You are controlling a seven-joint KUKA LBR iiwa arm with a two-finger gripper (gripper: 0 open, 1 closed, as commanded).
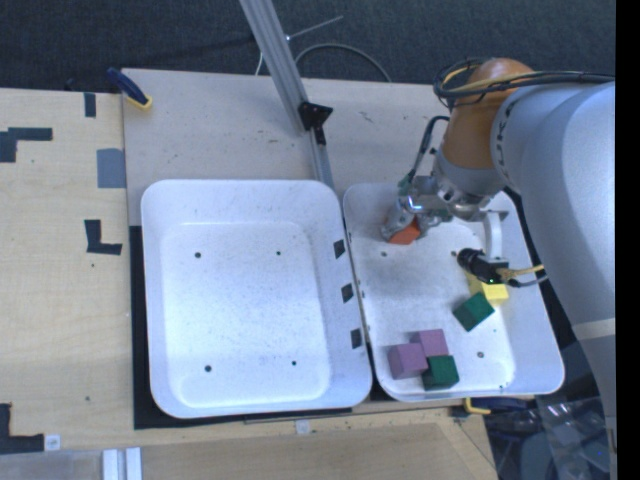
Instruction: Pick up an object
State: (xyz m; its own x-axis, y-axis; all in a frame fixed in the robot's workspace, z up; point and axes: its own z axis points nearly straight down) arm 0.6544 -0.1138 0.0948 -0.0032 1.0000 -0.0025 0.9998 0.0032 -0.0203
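My gripper (406, 220) is low over the far left part of the right bin (520, 368). A small orange block (403, 234) sits between its fingertips, and the fingers are shut on it. Part of the block is covered by the fingers. Other blocks lie nearer the front of the same bin: a green one (473, 311), a small yellow one (495, 291) just behind it, two purple ones (408, 358) (432, 341) and a dark green one (440, 372).
The left bin (160, 208) stands beside the right one, their rims touching. A slanted metal bar (280, 58) runs down to the gap behind the bins. The grey arm (560, 168) covers the right bin's right side.
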